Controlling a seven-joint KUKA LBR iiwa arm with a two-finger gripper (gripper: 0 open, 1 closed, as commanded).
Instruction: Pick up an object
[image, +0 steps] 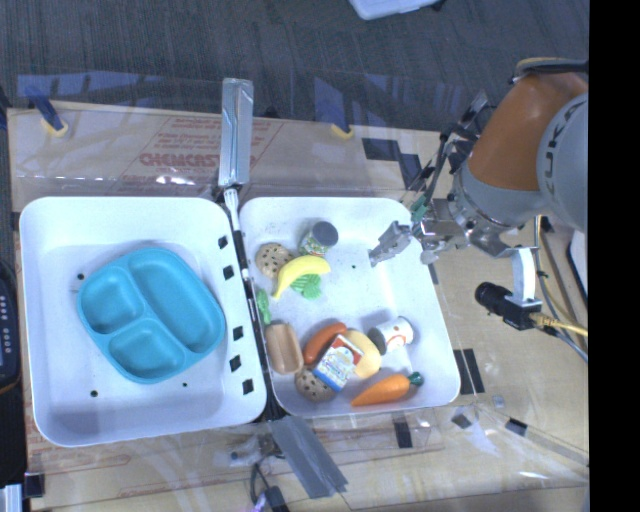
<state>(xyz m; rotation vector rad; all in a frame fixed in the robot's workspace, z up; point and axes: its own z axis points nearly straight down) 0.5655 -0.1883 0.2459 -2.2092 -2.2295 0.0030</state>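
Toys (335, 345) crowd your right bin (425, 330); a blue tray (150, 315) lies in the left. Your gripper (388, 243) hovers over the right bin; whether it is wide or narrow cannot be told.

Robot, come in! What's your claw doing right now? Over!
Gripper over right bin, holding nothing. Banana nearest, untouched. Path clear.

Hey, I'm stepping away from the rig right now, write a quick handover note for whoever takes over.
Hand: hovering over the upper right part of the right bin, with nothing between its fingers; I can't tell if they are open or shut.
Things: banana, cookie, small can, hot dog, carrot and the other toy food all lie in the right bin. The blue divided plate sits in the left bin.
Done: nothing picked up yet.
Left: lower the hand, grasp one item, lift it.
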